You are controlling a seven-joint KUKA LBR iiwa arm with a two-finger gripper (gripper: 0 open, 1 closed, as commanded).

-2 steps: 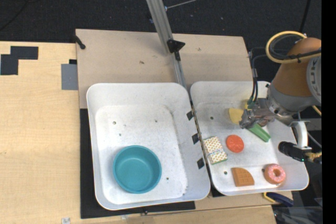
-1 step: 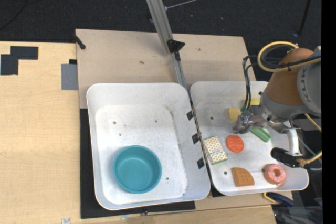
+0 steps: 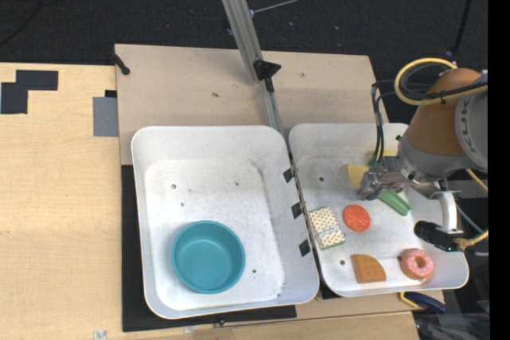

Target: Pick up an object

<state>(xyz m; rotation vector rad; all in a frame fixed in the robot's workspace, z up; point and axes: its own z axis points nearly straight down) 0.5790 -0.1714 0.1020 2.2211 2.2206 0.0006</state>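
Observation:
My gripper [image 3: 371,185] is low in the right bin [image 3: 331,143], at its right-hand middle, right beside a yellow object [image 3: 356,173] and the near end of a green object [image 3: 394,201]. An orange-red round piece [image 3: 357,218] lies just below it. A checkered cracker-like block [image 3: 327,226] sits near the bin's left wall. A brown wedge [image 3: 368,268] and a pink donut [image 3: 416,263] lie at the front. Nothing is visibly between the fingers.
The left bin [image 3: 159,147] holds a teal bowl [image 3: 209,255] at its front. A metal pole [image 3: 239,12] slants up from between the bins at the back. The arm's orange and grey body [image 3: 446,123] hangs over the right bin's right edge.

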